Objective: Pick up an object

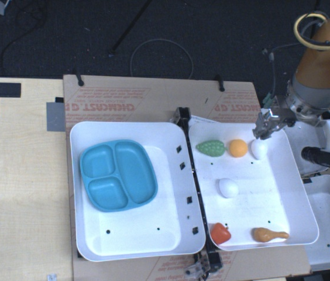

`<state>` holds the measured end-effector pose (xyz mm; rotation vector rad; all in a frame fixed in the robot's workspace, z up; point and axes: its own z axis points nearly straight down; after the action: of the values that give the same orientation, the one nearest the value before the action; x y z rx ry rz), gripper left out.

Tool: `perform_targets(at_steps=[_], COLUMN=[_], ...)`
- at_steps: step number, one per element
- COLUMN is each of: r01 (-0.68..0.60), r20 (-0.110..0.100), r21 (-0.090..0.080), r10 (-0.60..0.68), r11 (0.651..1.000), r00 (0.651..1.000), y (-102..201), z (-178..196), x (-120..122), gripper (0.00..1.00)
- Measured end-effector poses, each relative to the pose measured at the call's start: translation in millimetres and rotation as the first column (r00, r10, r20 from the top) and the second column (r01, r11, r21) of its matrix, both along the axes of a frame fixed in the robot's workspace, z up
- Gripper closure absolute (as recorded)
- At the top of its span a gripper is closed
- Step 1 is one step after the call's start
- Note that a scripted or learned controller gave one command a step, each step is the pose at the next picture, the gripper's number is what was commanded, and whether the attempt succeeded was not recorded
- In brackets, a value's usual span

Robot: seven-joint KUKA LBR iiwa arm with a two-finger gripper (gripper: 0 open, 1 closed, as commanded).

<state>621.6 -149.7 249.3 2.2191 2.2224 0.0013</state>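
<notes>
The right bin point(291, 174) holds a green bumpy piece point(211, 148), an orange ball point(238, 148), a white egg-like piece point(258, 150), a white ball point(228, 188), a red piece point(220, 233) and a tan drumstick shape point(268, 235). My gripper point(265, 126) hangs over the bin's back right corner, just above the white egg-like piece and apart from it. Nothing shows between its fingers.
The left bin point(124, 239) carries a blue three-compartment plate point(118, 174). A black divider strip point(191, 180) runs between the bins. Cardboard lies under both bins. Black hardware point(320, 155) sticks in at the right edge.
</notes>
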Motion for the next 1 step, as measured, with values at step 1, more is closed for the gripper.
perform_targets(at_steps=[1], r01=[-0.002], r20=[-0.005], r21=[0.002], r10=[0.002], r11=[1.0], r00=[1.0], y=[42.7], z=[0.6], x=[-20.3], gripper=[1.0])
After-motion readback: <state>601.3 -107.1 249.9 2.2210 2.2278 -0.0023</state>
